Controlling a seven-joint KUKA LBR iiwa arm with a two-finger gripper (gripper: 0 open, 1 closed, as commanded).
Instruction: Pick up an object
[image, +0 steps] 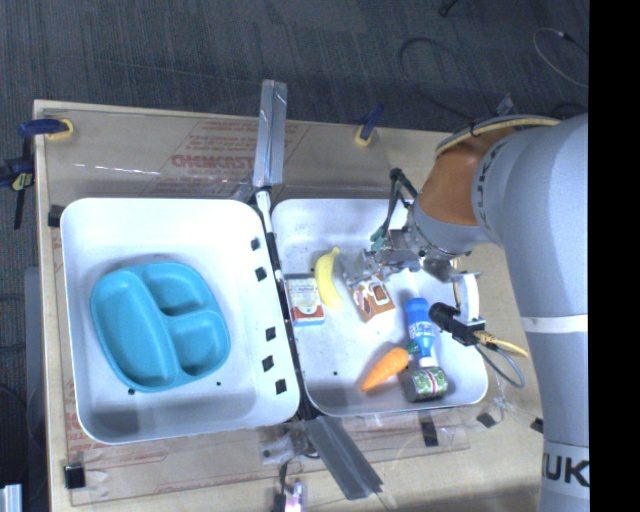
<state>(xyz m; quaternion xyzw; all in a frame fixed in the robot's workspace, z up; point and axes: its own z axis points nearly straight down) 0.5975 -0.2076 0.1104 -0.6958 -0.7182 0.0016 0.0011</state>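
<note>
1. Nearest the camera, a carrot (385, 369) and a bottle (423, 348) lie in the right bin (330, 395).
2. Gripper (375, 268) hovers by a small packet (375, 299); its opening cannot be told.
3. Banana (327, 277) lies beside it.

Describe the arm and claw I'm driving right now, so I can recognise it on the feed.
A thick, smooth grey arm with an orange band above the wrist. The claw is a small dark metal assembly with thin black cables looping beside it. White lettering shows low on the arm.
</note>
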